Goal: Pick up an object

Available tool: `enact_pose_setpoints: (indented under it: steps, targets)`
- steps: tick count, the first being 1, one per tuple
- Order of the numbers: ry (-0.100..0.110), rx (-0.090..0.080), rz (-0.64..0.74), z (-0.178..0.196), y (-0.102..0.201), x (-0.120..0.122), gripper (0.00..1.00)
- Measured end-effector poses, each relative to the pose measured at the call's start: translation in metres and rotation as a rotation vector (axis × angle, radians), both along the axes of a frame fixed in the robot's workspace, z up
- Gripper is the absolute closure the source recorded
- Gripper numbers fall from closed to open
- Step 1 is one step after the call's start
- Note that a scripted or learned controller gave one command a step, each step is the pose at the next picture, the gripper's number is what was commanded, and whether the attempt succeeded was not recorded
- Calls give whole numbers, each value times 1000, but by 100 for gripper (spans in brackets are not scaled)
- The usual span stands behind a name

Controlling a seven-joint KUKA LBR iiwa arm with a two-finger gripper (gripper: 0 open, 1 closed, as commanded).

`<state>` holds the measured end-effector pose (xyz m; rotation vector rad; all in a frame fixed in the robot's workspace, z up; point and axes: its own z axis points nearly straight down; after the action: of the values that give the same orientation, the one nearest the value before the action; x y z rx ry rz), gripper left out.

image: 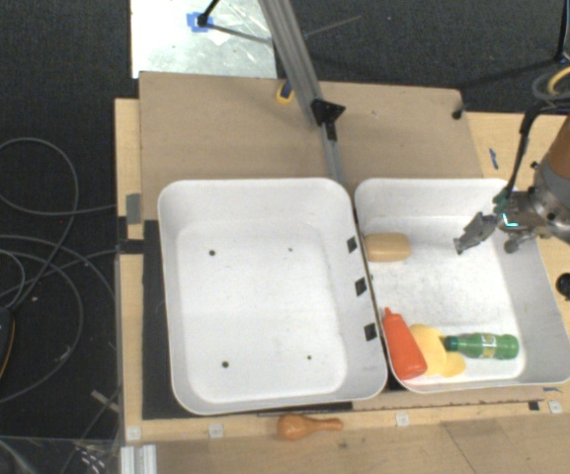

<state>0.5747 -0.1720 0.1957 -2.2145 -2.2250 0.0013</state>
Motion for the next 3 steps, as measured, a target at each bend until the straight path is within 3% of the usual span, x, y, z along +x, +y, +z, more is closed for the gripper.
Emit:
enact_pose_setpoints:
  steps: [1,3]
  targets:
    - [-4,-1,0,2,0,1,0]
    - [0,0,-4,-108,0,-1,0]
